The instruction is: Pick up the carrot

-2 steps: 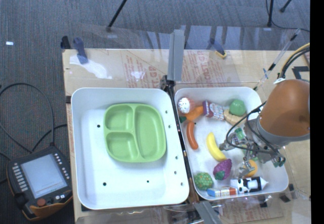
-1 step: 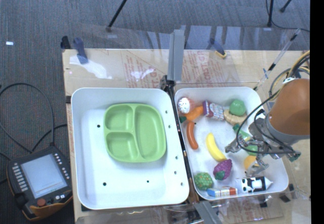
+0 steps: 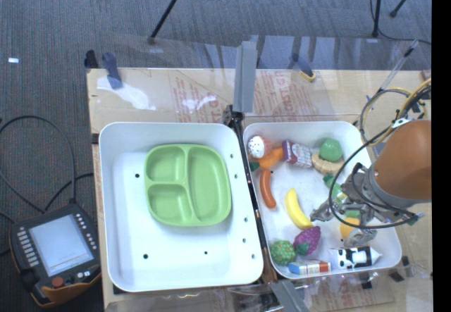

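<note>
Orange carrot [image 3: 268, 189] lies in the right bin [image 3: 351, 127], left-centre, near the bin's left wall. Long axis runs approx. top-to-bottom of frame, slightly slanted; which end is the tip: cannot tell at this res. Yellow banana [image 3: 297, 208] lies just beside it on the right, egg [image 3: 256, 146] above it.

Gripper [image 3: 345, 219] sits at lower right of frame, over the bin's right half, well apart from carrot. Finger opening: cannot tell; no item seen between them.

Risks:
- Banana nearly parallel and close; an off-centre descent may catch it instead.
- Approach along the long axis, not across it, may make the carrot roll or slip.
- Wall proximity may block one finger.
</note>
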